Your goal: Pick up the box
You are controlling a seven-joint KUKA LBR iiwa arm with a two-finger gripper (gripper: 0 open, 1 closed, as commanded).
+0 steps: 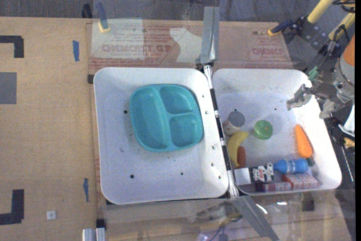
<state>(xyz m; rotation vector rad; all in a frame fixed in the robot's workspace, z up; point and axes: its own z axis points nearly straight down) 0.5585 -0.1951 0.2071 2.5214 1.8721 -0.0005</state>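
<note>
Right bin (282, 90), near wall: the box (282, 182) lies flat, long axis along that wall, left to right. Just behind it lies a blue bottle (291, 166); farther back, a carrot (303, 141). Beyond, the gripper (313, 100) hovers at the right rim; whether its claw is open cannot be told.

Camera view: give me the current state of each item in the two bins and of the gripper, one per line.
Teal divided plate: flat in left bin.
Banana: lying by the divider, right bin.
Green cup: mid-bin, apart from others.
Carrot: lying free.
Blue bottle: on its side.
Box: at the near wall, untouched.
Gripper: above the right bin, holding nothing.
</note>
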